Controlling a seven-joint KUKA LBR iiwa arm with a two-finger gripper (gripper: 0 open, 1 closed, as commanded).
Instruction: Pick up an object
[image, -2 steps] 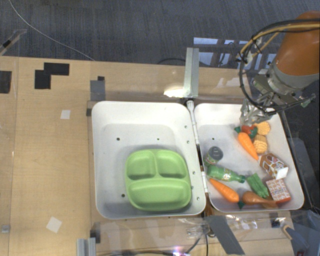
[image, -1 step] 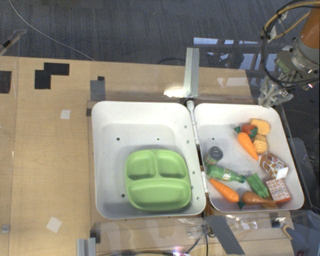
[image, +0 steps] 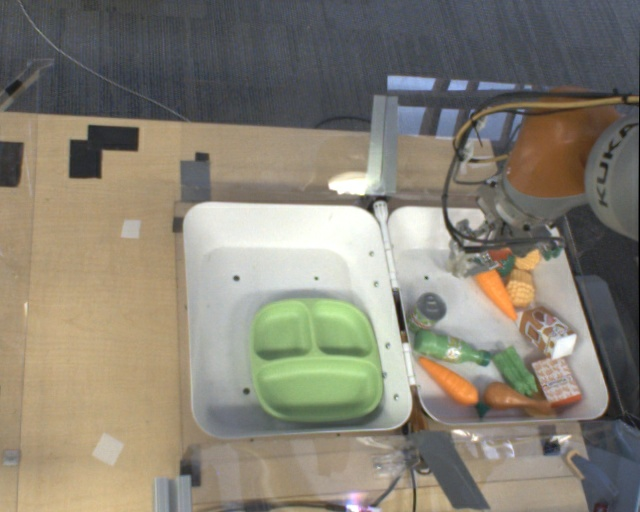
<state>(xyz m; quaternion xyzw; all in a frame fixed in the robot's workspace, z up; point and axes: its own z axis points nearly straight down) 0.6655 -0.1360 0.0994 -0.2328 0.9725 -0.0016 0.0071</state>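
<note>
White plastic forms both bins on the wooden worktop (image: 90, 330). The left bin (image: 215, 240) carries a green divided plate (image: 315, 358). The right bin (image: 420, 240) is crowded with toy food: an orange carrot (image: 493, 291) beside a yellow corn cob (image: 520, 291), a green bottle (image: 450, 349), a second carrot (image: 449, 381), a green pepper-like piece (image: 516, 369) and two small printed boxes (image: 548, 330). The hand (image: 478, 258) hangs low over that bin's far end, just above the first carrot; whether it is apart or together I cannot tell.

One fixed camera looks down slantwise on both white bins (image: 290, 225) (apparently from moderate height).
</note>
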